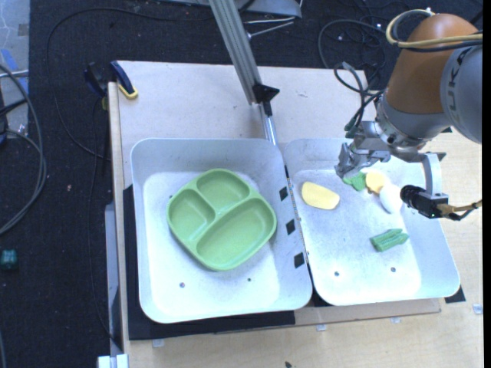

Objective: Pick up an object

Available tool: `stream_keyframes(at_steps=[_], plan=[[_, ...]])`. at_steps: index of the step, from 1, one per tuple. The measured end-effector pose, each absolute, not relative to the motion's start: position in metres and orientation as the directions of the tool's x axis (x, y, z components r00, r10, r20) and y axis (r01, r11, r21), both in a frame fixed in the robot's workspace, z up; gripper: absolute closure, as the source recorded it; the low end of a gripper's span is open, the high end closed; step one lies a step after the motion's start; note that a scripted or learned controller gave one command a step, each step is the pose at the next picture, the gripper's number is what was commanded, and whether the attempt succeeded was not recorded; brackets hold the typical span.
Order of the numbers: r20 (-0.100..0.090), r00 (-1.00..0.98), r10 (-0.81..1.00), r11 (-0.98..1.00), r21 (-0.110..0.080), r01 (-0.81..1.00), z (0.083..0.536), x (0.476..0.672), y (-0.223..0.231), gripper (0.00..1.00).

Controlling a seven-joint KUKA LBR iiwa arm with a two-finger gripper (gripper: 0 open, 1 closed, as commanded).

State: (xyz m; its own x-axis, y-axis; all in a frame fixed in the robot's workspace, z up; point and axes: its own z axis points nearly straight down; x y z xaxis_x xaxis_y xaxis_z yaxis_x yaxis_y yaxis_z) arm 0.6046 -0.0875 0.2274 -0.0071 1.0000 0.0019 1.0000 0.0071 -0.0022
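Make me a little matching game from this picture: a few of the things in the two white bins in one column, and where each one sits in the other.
Things:
1. green divided plate
2. yellow oval piece
3. green block
4. robot's hand

Places:
A. far end of the right bin, over a small cluster of pieces
B. right bin, near the divider between the bins
C. middle of the left bin
D. right bin, on its right side, nearer the camera than the other pieces

Pairs: 1-C, 2-B, 3-D, 4-A

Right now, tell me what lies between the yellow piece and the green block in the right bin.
In the camera view, nothing lies between the yellow piece and the green block: only bare white floor of the right bin.
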Motion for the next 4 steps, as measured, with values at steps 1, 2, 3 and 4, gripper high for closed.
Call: stream_keyframes(at_steps=[1,2,3,4], plan=[[0.002,-0.007,1.000,0.007,-0.002,1.000,0.229,0.593,-0.044,1.00],[0.002,-0.007,1.000,0.007,-0.003,1.000,0.222,0.578,0.001,1.00],[0.002,-0.008,1.000,0.008,-0.002,1.000,0.230,0.563,0.046,1.00],[0.001,-0.008,1.000,0.008,-0.004,1.000,0.219,0.538,0.094,1.00]])
